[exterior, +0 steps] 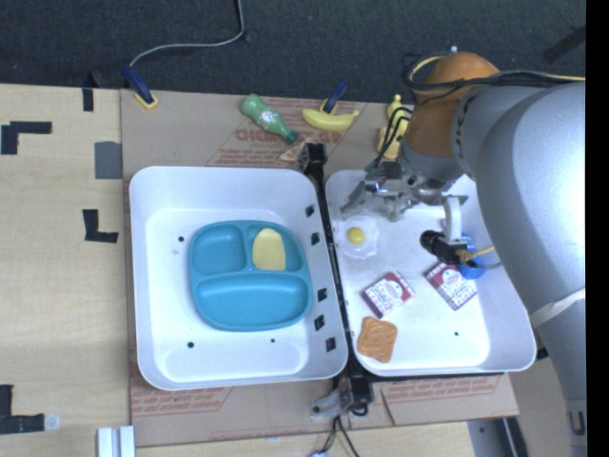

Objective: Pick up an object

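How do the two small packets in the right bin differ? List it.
The left packet lies near the bin's middle with its whole face showing; the right packet lies nearer the arm, its upper corner partly covered by a black and blue part. The left packet sits close above the orange cookie; the right packet has bare floor below it. Both are dark red with white labels, lying flat and tilted.

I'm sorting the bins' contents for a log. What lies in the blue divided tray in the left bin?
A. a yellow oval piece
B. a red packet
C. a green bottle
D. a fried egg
A: a yellow oval piece sits in the upper right compartment of the blue tray in the left bin.
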Controlling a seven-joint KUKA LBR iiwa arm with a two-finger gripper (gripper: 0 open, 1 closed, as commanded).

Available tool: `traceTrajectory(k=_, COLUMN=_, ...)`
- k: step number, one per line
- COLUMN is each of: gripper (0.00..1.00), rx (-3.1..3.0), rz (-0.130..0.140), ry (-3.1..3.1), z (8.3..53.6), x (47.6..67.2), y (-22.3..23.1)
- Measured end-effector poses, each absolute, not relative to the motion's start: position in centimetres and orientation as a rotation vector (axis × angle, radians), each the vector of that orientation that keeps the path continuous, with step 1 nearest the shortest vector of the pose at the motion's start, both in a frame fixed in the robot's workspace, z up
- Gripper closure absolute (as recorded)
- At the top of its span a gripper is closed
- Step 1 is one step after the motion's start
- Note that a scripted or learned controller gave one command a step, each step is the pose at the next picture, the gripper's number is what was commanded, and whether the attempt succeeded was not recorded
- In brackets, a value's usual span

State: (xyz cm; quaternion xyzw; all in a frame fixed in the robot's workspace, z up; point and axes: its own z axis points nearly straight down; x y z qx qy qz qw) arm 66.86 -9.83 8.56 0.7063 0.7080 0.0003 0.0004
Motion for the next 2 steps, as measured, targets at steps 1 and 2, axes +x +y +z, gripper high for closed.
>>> traceTrajectory(k=1, gripper=0.00, rx=2.219, rz=-0.001, ry=2.221, z=8.53, x=66.86, y=-9.74)
traceTrajectory(k=2, gripper=0.00, rx=2.219, rz=-0.002, ry=2.220, z=8.52, x=66.85, y=-9.53)
